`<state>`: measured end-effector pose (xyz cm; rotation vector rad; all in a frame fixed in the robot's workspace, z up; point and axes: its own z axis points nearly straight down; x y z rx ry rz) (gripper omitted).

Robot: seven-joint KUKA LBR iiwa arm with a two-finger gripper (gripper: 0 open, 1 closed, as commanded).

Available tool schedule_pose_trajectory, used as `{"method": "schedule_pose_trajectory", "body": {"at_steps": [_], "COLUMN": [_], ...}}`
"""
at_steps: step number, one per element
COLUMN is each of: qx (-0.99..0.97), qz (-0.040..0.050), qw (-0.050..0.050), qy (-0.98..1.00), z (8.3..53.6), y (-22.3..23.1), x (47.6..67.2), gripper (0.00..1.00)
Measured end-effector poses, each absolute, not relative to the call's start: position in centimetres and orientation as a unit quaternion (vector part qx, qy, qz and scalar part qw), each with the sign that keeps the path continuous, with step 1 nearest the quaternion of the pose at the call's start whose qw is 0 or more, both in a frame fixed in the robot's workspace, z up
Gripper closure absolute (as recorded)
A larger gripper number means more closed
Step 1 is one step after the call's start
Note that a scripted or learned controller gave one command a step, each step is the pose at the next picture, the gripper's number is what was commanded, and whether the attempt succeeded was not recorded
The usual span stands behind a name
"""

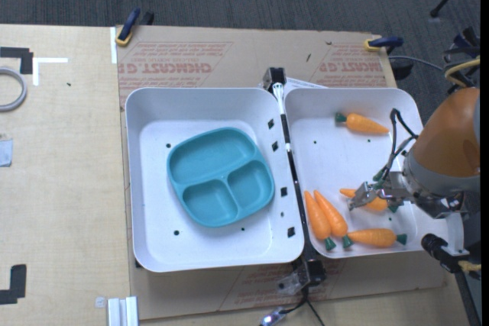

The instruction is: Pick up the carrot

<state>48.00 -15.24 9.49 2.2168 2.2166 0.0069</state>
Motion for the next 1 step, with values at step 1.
{"method": "schedule_pose_trajectory", "body": {"at_steps": [1], "qx": [0.709], "qz": [0.0015], "qw": [0.007], "qy": [0.705], "z": [10.57], "y": [-15.53], "x": [48.10], "gripper": [1.00]}}
